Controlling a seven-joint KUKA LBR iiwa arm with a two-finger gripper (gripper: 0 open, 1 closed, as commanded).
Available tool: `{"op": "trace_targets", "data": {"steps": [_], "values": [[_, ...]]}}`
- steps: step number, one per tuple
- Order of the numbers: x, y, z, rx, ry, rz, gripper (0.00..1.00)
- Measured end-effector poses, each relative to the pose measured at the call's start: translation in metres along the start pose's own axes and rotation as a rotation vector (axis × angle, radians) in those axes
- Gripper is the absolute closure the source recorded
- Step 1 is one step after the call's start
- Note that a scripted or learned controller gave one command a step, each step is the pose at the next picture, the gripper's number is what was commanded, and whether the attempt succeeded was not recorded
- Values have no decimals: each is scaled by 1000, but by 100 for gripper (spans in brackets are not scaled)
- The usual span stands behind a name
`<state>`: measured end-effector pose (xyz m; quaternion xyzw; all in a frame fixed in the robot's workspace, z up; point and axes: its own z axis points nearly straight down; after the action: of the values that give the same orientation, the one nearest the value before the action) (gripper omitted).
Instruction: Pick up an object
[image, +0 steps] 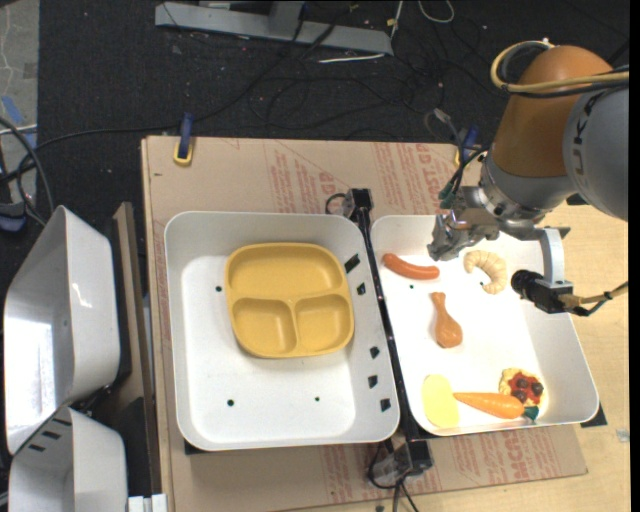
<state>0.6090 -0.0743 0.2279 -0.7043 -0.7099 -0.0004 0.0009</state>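
Claw (447, 240), at the end of the grey arm (560, 130) with its orange band, hangs over the far left part of the right bin (560, 350); whether it is open or closed cannot be told, and nothing is seen gripped. Left bin (190, 330), well to the claw's left, holds a yellow divided tray (290, 300). Sausage (410, 267), red, lies just below and left of the claw, near it. Shrimp (487, 268), pale and curled, lies just to the claw's right. Drumstick (446, 320), brown, lies below the claw, nearer the bin's middle. Carrot (488, 404), a pale yellow piece (438, 400) and a small red and yellow item (523, 386) lie well apart from the claw, along the bin's near edge.
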Motion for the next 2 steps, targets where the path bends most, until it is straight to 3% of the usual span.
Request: {"op": "trace_targets", "data": {"steps": [2], "values": [[111,-29,3,3,0,-1,100]]}}
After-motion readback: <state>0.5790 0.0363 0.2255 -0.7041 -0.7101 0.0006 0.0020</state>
